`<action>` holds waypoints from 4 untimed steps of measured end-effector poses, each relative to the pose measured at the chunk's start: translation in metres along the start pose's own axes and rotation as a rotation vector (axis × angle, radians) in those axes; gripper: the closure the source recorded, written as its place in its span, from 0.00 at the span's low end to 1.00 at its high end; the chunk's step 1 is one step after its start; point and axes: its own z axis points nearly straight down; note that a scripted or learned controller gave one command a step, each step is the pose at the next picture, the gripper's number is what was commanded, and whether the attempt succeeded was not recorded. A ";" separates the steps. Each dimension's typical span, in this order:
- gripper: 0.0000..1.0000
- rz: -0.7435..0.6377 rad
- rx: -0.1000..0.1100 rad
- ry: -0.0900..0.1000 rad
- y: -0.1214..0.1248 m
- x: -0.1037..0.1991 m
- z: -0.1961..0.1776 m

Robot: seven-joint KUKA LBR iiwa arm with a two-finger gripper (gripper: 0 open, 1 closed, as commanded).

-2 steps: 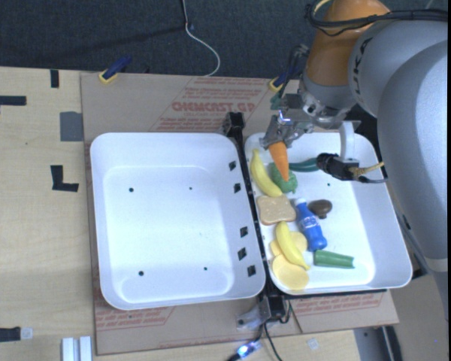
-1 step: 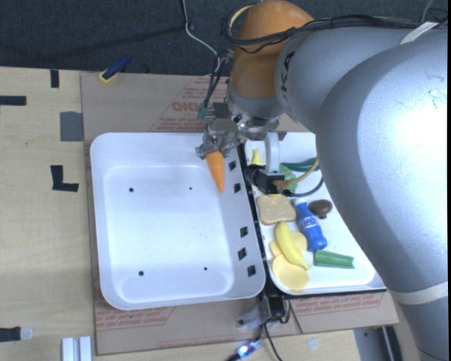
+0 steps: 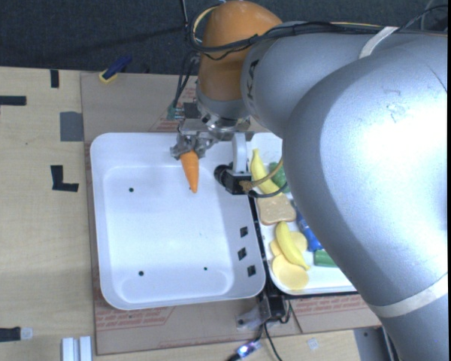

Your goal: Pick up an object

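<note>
clearly the thing in play is the toy carrot, an orange cone hanging point-down over the upper part of the left bin, just inside its upper rim. its blunt top end sits up in the gripper, and the fingers look closed narrowly on that end, with the tapered body pointing down and slightly away from the bin's upper rim. the tip seems to be clear of the bin floor, though from this slant i cannot tell how far.

judging by its look, the carrot is a light, stiff plastic or rubbery piece, smooth-skinned and so a bit slippery. being a cone, it narrows steadily, and a pinch on the taper would tend to squeeze it out downward; the thick end, where the hold is now, is the safer place. the grip appears to be right at the top edge, so there is little margin, and a swing or jolt could tip it loose. it is not fragile, so a drop would cost only the try.

beyond the left bin's far side from the brown counter, the right bin holds a banana, a slice of toy bread, a yellow piece and blue and green bits, all well apart from the carrot.
</note>
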 end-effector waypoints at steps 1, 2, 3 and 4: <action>1.00 0.002 -0.004 0.001 0.014 0.029 -0.039; 1.00 -0.003 -0.008 0.004 0.013 0.109 -0.107; 1.00 0.002 -0.020 0.004 0.013 0.103 -0.317; 1.00 0.007 -0.007 -0.001 0.013 0.076 -0.364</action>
